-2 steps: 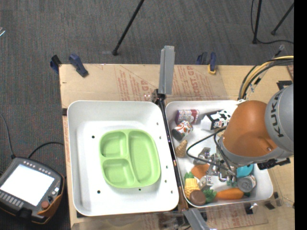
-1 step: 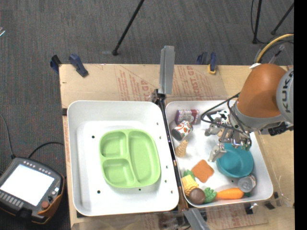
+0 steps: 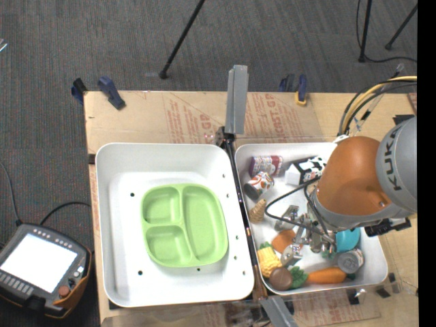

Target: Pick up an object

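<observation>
Lower right of the frame: toy food is being kept in the right bin (image 3: 379, 270); a carrot (image 3: 327, 276), a corn cob (image 3: 269, 257) and a silver can (image 3: 350, 261) are lying along its near edge.
Gripper (image 3: 298, 244): it is being held low among these pieces, just above the carrot; how far it is opened cannot be told, and nothing is seen grasped.
Progress: by judgement, the pick is being approached; grasp and lift are left.
Centre left: a green divided plate (image 3: 184, 224) is being held by the left bin (image 3: 109, 182).
Farther right: a small can (image 3: 266, 164) is lying near the far wall.
</observation>
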Available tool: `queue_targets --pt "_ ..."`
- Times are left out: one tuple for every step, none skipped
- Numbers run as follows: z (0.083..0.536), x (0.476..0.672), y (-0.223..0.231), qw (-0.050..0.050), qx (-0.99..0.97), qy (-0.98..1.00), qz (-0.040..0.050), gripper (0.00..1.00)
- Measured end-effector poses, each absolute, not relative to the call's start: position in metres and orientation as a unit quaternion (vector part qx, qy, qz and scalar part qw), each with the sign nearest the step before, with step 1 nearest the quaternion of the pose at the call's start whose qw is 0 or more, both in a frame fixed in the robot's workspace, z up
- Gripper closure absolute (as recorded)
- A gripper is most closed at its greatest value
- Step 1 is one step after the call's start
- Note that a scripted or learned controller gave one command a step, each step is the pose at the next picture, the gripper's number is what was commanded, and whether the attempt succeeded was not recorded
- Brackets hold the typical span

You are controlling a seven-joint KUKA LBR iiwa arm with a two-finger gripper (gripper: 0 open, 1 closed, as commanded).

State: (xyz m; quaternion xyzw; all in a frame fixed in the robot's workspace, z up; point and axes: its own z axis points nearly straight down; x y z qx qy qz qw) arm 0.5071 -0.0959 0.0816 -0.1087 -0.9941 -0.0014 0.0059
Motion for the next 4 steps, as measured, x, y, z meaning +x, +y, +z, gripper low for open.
queue_targets --pt "0.084 0.556 -0.164 0.002 -0.153 -0.988 -0.0031 0.00" --pt "0.083 0.525 -0.087 0.004 -0.141 -0.990 -0.0017 0.00" --pt "0.084 0.609 -0.126 0.002 -0.243 -0.970 -0.0002 0.00" --pt "0.083 0.575 -0.083 0.003 -0.316 -0.949 0.0003 0.00"
